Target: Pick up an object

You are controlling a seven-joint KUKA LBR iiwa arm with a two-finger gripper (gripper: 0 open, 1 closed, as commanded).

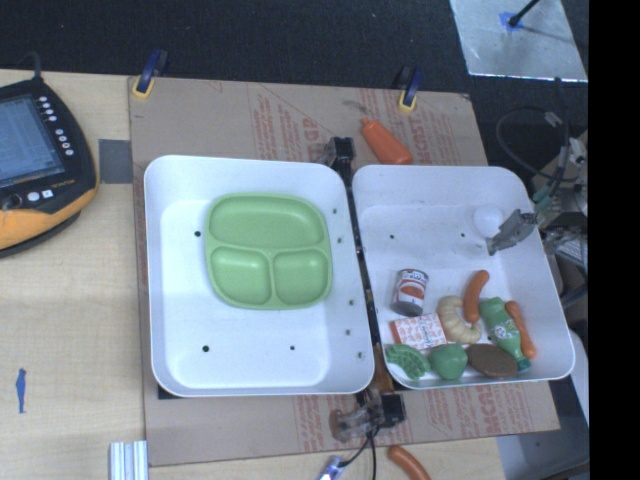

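Objects for picking lie heaped in the near corner of the right bin [520, 183]: a small can [410, 291] with a dark and red label whose print is too small to read, a red-and-white packet [419, 332] with writing that is blurred past reading, a pale curved piece [457, 317], a sausage [476, 284] lying at a slant, a green bottle [499, 326] with a carrot [520, 329] touching its right side, a brown oval piece [489, 359], a green round piece [449, 361] and a leafy green piece [406, 359]. A white ball [486, 217] sits apart from the heap, toward the far right of that bin. Just beside the ball, the tool [497, 243] reaches in from the right at a slant, low over the bin floor, with nothing between its tips; whether it is spread or pressed together cannot be told. The left bin [165, 268] carries a green divided plate [269, 250] with three compartments. Both bins rest on a brown cardboard sheet [250, 113] printed with faint red lettering that cannot be made out, clipped at its far edge and laid on the tabletop [60, 328]. An orange carrot-like piece [385, 142] lies on the cardboard beyond the right bin. A pendant with a screen [35, 168] sits at the left edge.
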